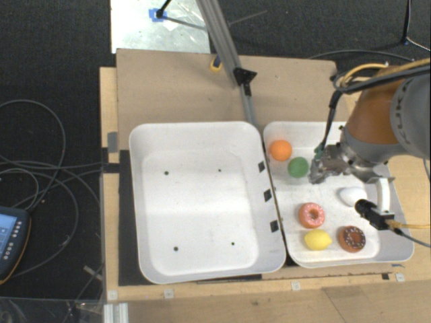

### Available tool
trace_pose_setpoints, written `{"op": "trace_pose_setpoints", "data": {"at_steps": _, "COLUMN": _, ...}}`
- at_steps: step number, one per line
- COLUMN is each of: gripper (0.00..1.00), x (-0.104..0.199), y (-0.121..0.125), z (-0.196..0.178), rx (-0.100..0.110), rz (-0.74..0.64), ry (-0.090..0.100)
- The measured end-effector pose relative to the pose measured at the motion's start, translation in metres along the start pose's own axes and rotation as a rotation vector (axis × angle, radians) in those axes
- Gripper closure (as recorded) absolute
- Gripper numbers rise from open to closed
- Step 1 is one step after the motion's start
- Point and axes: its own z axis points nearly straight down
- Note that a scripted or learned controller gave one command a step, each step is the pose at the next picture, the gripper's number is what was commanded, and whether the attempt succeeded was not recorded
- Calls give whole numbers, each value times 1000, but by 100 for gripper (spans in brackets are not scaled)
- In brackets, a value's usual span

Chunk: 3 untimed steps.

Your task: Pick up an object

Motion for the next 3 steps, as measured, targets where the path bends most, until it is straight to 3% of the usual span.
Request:
{"op": "trace_pose_setpoints", "data": {"at_steps": 2, "gripper": 100, "x": 5, "y": -5, "z": -109, "rx": -5, "rz": -6, "ry": -2}}
{"op": "trace_pose_setpoints", "data": {"at_steps": 3, "gripper": 100, "x": 56, "y": 22, "z": -104, "rx": -1, "rz": -11, "ry": 2}}
